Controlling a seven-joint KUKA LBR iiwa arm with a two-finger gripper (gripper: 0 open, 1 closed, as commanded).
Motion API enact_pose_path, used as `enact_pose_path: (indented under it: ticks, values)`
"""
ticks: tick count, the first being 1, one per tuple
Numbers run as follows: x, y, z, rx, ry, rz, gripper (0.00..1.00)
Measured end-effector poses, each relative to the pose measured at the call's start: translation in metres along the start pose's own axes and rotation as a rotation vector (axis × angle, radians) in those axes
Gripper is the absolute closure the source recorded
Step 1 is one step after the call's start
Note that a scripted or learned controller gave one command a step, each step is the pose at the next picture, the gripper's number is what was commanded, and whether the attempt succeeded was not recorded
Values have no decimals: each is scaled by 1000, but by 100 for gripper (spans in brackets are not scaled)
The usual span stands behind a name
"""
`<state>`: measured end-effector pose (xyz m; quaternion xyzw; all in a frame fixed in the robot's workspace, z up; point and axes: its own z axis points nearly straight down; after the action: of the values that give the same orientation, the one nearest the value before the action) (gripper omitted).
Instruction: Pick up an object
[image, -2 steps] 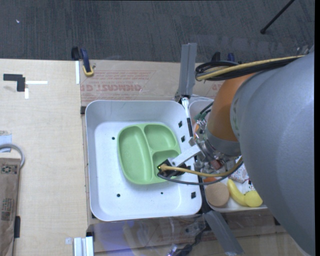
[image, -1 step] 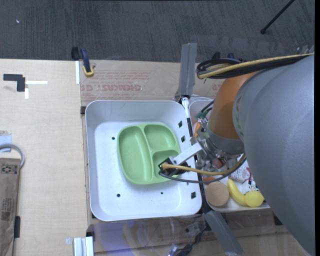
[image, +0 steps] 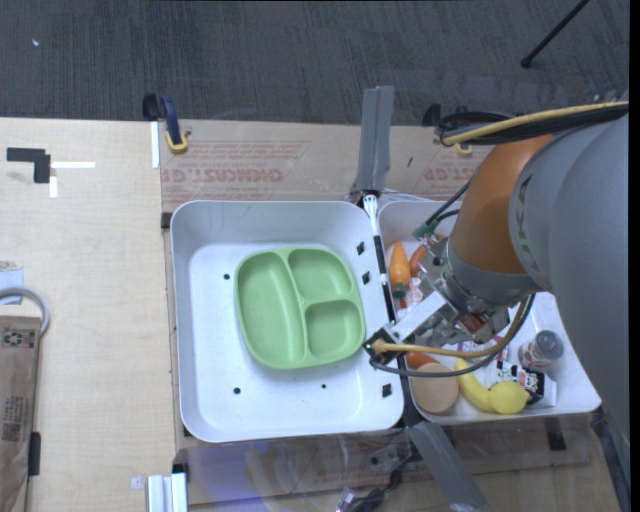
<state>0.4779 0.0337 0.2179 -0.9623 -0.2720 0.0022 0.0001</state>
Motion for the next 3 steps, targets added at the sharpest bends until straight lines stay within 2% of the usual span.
enact_pose_path:
  ticks: [1, 2, 3]
  values:
    - [0, 1, -8, 1, -4, -3, 100]
    - [2, -4, -4, 1, -2, -230, 100]
    - [2, -3, -13, 2, -5, -230, 100]
